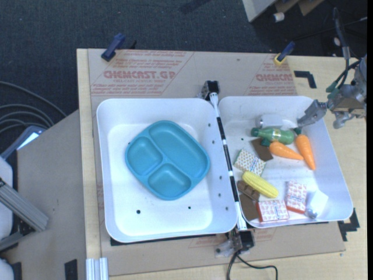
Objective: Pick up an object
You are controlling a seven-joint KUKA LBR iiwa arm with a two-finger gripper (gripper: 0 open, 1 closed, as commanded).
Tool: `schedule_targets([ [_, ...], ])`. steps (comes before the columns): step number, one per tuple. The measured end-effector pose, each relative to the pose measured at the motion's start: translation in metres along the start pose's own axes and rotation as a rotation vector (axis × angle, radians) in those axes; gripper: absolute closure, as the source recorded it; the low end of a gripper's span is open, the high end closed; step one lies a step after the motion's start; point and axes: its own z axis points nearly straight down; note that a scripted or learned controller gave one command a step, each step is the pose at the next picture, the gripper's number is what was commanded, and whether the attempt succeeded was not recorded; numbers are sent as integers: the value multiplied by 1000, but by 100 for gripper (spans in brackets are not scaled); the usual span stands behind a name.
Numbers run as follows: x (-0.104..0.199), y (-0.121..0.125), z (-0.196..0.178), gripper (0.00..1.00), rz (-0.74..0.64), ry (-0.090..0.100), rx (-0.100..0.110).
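While the arm reaches in from the right edge, its gripper (310,114) hangs at the top right corner of the right bin (341,182) — whether it is clenched or released, I cannot tell. Nothing visible is in its grasp. Just beside it lie a green bottle (275,135) and two carrots (295,149); a corn cob (260,185) sits lower. A blue tray (167,159) fills the left bin (111,156).

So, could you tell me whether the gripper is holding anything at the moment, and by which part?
Nothing is held. The gripper hovers at the far right of the right bin, and nothing sits between its fingers. The carrots and green bottle lie in the bin.
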Motion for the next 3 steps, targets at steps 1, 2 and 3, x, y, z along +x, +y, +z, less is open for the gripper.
schedule_targets([
  [1,-56,57,92,0,1,-2,-2],
  [2,24,101,153,0,-1,1,1],
  [3,47,88,186,0,0,-13,-24],
])
